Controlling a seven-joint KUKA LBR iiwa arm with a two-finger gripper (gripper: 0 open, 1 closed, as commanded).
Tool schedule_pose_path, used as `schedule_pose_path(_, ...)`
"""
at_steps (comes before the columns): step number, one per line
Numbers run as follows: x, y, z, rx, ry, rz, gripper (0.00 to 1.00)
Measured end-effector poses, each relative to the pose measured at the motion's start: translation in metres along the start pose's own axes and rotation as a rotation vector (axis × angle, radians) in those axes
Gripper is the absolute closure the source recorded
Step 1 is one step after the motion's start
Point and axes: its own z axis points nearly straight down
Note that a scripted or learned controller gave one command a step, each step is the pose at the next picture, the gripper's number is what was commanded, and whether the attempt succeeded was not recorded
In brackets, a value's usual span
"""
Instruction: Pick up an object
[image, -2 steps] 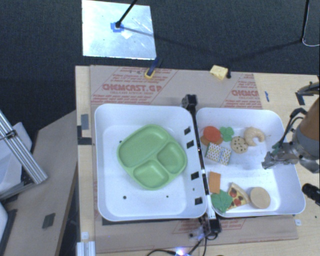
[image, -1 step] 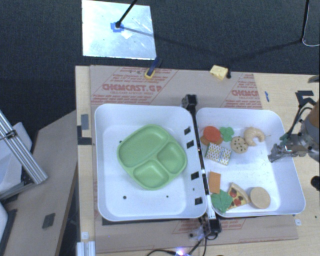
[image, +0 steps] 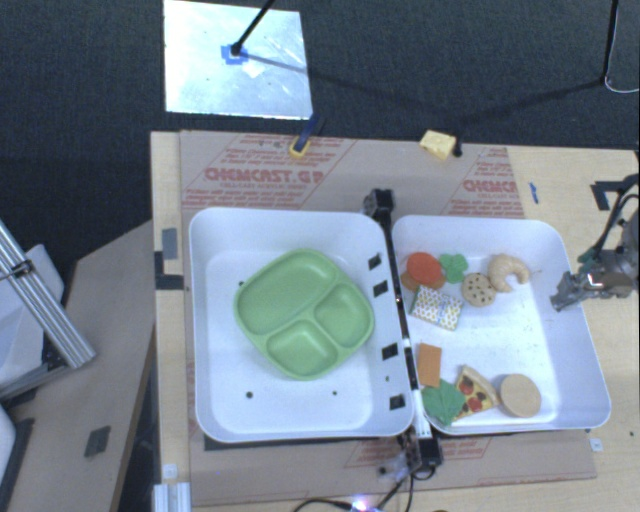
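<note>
The right bin (image: 560, 340) holds several toy foods. Near its back left lie a red tomato (image: 424, 268), a green sprig (image: 454, 266), a cookie (image: 478, 290), a croissant (image: 508, 270) and a patterned square (image: 437, 307). Along the front sit an orange block (image: 429, 364), a green leaf (image: 442, 402), a pizza slice (image: 476, 390) and a tan disc (image: 519, 395). My gripper (image: 568, 294) hangs low over the bin's right rim, apart from every item; the croissant is the nearest, to its left.
In the left bin (image: 215, 300) rests a green three-compartment plate (image: 305, 313). A black divider with clips (image: 395, 320) runs between the bins. A yellow block (image: 437, 144) and a cable lie on the cardboard behind the bins.
</note>
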Motion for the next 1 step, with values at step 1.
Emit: schedule_pose_path(1, 0.0427, 0.0251, 0.0079, 0.002, 0.003, -0.005, 1.00)
